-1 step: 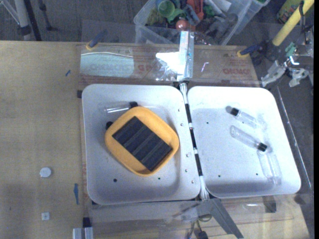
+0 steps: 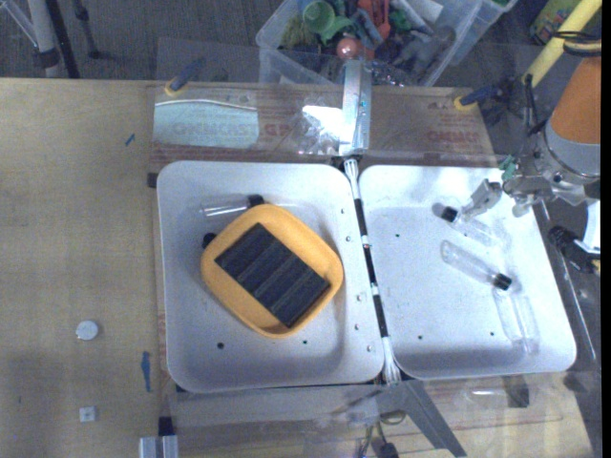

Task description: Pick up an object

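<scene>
The desk (image 2: 67, 208) is the biggest thing here, a pale wooden top spreading far to the left of the end effector (image 2: 520, 194). On it sit two shallow white bins side by side. The right bin (image 2: 430, 332) lies directly under and to the left of the end effector; the left bin (image 2: 181, 351) is well beyond it, across the seam where the two rims meet.

The arm (image 2: 578, 113) enters at the right edge, its orange band cut off by the frame, so only part of it can be seen. The end effector hangs over the upper right corner of the right bin. Its parts blur into metal brackets there, and I cannot tell how it stands or whether it pinches anything.

In the left bin, far from the end effector, a yellow pad with a dark ribbed insert (image 2: 271, 268) lies flat and turned at an angle. A clear tube (image 2: 227, 204) is partly hidden behind its upper edge.

In the right bin, a clear tube with a dark cap (image 2: 468, 208) lies just beside the end effector, to its left; whether they touch is hard to make out. Below it lies another clear tube (image 2: 473, 263), then a third (image 2: 516, 315) near the right wall, both faint against the white.

Behind the bins, a clear box of coloured toys (image 2: 382, 17) is cut off by the top edge.
</scene>
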Controlling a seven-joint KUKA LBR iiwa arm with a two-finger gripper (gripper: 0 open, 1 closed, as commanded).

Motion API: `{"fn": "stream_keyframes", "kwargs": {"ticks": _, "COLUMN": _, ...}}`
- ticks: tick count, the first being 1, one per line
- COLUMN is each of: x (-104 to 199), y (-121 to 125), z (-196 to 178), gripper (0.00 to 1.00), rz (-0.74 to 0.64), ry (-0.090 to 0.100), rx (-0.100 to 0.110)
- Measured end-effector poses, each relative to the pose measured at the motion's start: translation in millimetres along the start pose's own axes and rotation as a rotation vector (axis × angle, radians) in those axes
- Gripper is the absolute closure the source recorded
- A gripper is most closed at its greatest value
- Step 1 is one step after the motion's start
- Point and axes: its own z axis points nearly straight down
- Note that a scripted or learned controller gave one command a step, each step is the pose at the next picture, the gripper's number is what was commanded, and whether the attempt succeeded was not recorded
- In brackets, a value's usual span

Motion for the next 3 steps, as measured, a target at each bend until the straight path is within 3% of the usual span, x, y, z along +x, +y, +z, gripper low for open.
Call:
{"fn": "stream_keyframes", "kwargs": {"ticks": 1, "x": 34, "y": 17, "z": 86, "gripper": 0.0, "rz": -0.051, "ry": -0.001, "rx": -0.003}}
{"fn": "stream_keyframes", "kwargs": {"ticks": 2, "x": 34, "y": 18, "z": 75, "gripper": 1.0, "rz": -0.051, "ry": -0.002, "rx": -0.006}}
{"fn": "stream_keyframes", "kwargs": {"ticks": 3, "x": 34, "y": 18, "z": 75, "gripper": 0.0, "rz": -0.051, "ry": -0.002, "rx": -0.006}}
